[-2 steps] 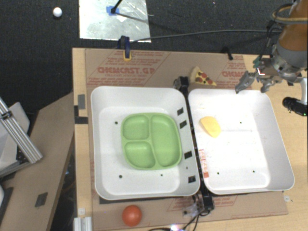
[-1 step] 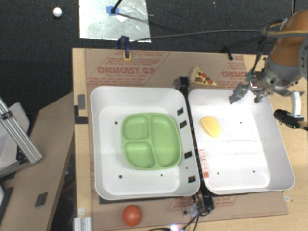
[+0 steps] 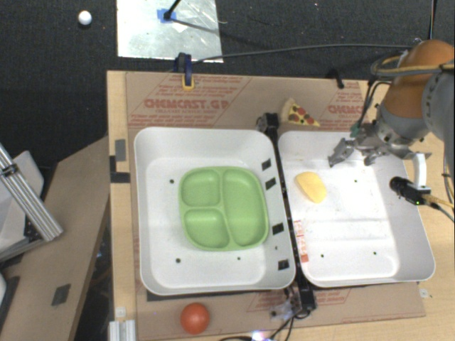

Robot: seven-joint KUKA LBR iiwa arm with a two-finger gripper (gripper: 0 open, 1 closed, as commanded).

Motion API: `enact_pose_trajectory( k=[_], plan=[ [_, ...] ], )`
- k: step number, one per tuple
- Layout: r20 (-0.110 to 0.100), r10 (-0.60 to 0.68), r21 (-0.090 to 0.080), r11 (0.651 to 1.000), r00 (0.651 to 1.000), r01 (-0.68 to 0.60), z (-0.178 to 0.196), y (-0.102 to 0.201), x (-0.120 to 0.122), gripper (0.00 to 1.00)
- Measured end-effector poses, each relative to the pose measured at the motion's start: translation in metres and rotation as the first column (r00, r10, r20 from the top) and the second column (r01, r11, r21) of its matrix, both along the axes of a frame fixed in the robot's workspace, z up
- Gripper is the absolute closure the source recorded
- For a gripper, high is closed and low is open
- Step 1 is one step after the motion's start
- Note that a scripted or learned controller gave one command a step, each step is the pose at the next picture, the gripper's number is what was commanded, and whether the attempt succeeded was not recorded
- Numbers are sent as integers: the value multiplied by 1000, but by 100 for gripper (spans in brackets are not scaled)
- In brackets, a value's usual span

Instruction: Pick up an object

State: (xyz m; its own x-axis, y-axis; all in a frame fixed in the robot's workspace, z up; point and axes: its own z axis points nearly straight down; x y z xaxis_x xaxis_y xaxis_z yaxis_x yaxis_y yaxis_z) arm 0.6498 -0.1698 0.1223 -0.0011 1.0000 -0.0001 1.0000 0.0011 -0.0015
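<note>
Inspection finds one candidate for pickup in the right bin (image 3: 398, 261): a small yellow object (image 3: 311, 187), rounded and wedge-like, lying in the upper left part near the divider between the bins. It looks smooth and slightly glossy, probably a light plastic toy piece, stiff enough to take a firm pinch; judged slippery on its curved faces, so a grip across the narrower width, low on the body, seems safest. The hand (image 3: 353, 152) hovers above the far edge of the same bin, to the right of the yellow object and apart from it; its fingers appear spread and nothing sits between them. The left bin (image 3: 153, 261) holds a green three-compartment plate (image 3: 222, 207), matte, with rounded corners. A pizza-slice toy (image 3: 299, 113) and a red ball (image 3: 195, 317) lie on the cardboard-covered worktop (image 3: 206, 101).
</note>
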Motion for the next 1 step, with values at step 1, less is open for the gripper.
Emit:
enact_pose_trajectory(
  k=[1],
  plan=[
    [5,0,-1,1000,1000,0,14,0,1,100]
  ],
)
